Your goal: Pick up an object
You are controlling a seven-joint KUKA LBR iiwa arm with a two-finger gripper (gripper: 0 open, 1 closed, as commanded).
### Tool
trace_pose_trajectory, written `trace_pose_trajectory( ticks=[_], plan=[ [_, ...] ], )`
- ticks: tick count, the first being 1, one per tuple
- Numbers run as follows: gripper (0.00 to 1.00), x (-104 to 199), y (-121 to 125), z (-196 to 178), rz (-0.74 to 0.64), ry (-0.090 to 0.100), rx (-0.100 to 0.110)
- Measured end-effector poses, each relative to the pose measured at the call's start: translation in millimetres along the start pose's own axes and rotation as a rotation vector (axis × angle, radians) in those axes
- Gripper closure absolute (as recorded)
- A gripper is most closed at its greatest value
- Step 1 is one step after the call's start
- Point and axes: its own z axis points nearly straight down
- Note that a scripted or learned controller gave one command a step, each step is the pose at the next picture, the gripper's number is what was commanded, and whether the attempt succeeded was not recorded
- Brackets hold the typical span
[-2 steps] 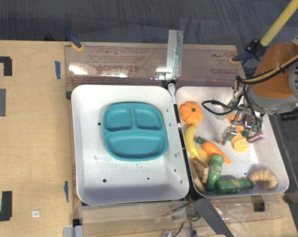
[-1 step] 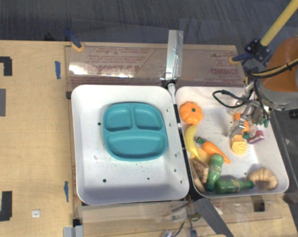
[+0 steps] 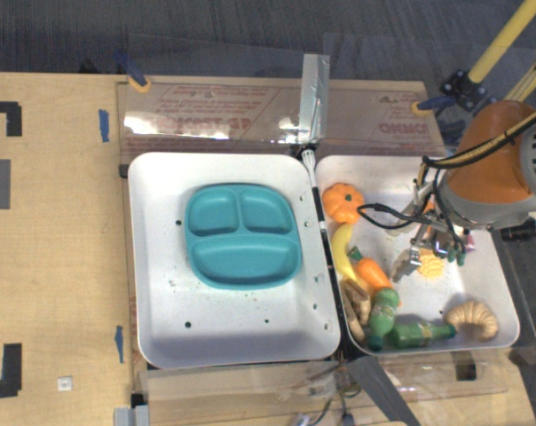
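Observation:
The right bin (image 3: 490, 273) holds an orange pumpkin (image 3: 342, 201), a yellow banana (image 3: 342, 248), a carrot (image 3: 372, 272), a green bottle-like piece (image 3: 416, 332), a green round piece (image 3: 385, 302) and a tan croissant (image 3: 473, 317). My gripper (image 3: 428, 254) hangs low over the middle of this bin, right above a small yellow item (image 3: 431, 268) lying on the bin floor. Cables and the wrist hide much of the gripper's tips. Nothing is seen lifted off the bin floor.
The left bin (image 3: 153, 238) carries a teal divided plate (image 3: 243, 235). A tan stick-like piece (image 3: 357, 307) lies by the divider between the bins. The arm's orange band (image 3: 494, 153) overhangs the right bin's far right corner. Taped clear sheets lie behind both bins.

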Motion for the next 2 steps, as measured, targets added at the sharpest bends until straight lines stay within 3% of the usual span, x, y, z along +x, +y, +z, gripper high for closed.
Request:
trace_pose_trajectory(
  ticks=[1, 2],
  plan=[
    [1.0, -5, 1, -14, -0.001, -0.014, 0.0],
    [1.0, -40, -34, -211, -0.201, -0.01, 0.003]
  ],
)
